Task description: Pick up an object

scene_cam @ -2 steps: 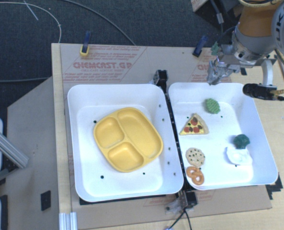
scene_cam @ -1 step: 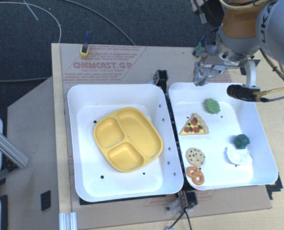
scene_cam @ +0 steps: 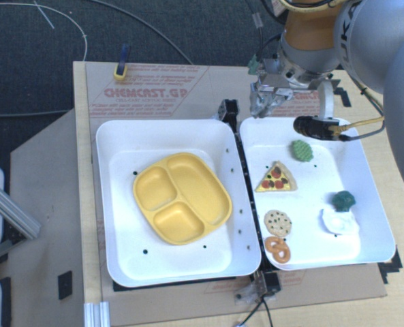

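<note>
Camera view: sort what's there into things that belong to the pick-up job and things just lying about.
For the job:
- gripper
- right bin: pizza slice, cookie, pretzel, bumpy green piece, dark green piece, white piece
- left bin: yellow divided tray

Just lying about:
- blue-and-yellow clip
- cardboard sheet

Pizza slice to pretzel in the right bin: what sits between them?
The cookie lies between the pizza slice and the pretzel, nearer the pretzel, as the camera view shows.
</note>
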